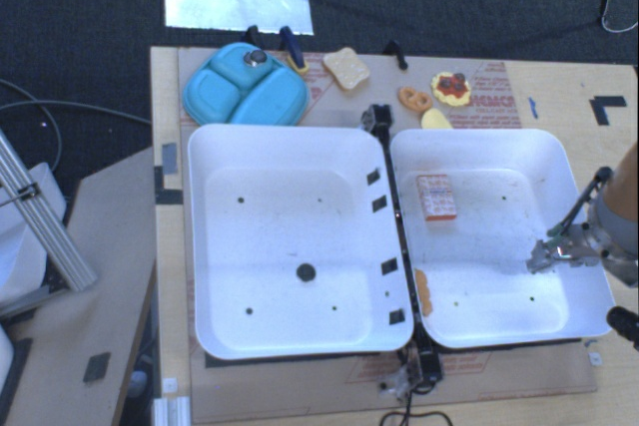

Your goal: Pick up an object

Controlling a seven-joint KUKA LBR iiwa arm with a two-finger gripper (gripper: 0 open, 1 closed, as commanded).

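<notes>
You have two shallow white plastic bins side by side on the tan wooden surface (170, 314): the left bin (215, 214) and the right bin (544, 165), joined along a dark seam with black clips. The grey arm comes in from your right, and its gripper (544, 257) sits low over the right side of the right bin, near that bin's right wall. You cannot tell how the jaws stand, since the tip is small and blurred, and nothing shows clearly between them. In the right bin, a small orange and white rectangular box (436, 197) lies flat on the floor toward the upper left, well apart from the gripper. A small tan biscuit-like piece (422, 291) lies against the left wall of the same bin, near the seam. In the left bin, a small dark round disc (306, 271) rests on the floor below the middle. Behind the bins, on the surface, you see a light blue plastic divided plate (245, 87), a tan toy slice of toast (346, 68), a small orange toy pretzel (414, 98), a round toy pizza with red topping (451, 88), and a pale yellow toy piece (435, 120) touching the right bin's far rim.
</notes>
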